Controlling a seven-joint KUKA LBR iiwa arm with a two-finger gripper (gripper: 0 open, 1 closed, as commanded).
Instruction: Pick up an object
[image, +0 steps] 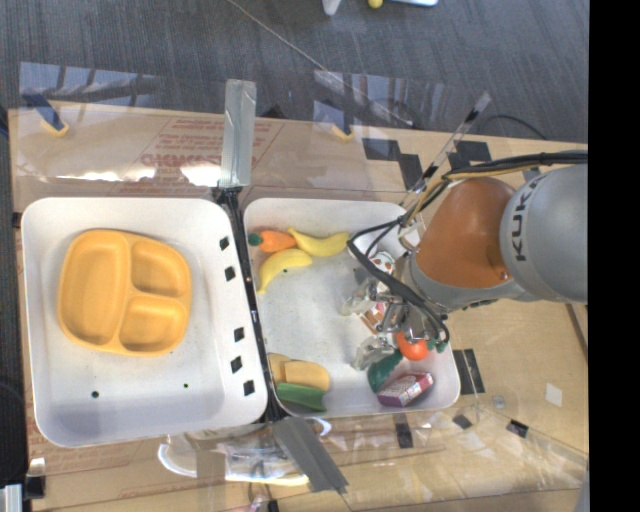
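Claw (385, 325) low in the right bin (330, 212), near its right wall | you cannot tell its grip state | nearest pick: orange-red toy (411, 348) just beside it, amid crowded items | bananas (290, 255) lie apart, easier reach | yellow tray (124, 291) fills the left bin (50, 400)

two bins sit side by side: the left bin (40, 300) holds a divided tray (124, 291) toward its 10 o'clock. in the right bin (320, 290), two bananas (300, 252) lie at 11 o'clock, a block stack (300, 382) at 7 o'clock, a small box (404, 389) at 5 o'clock. the gripper (378, 320) hangs over the bin's 3 o'clock side, just beside a round fruit (412, 347)
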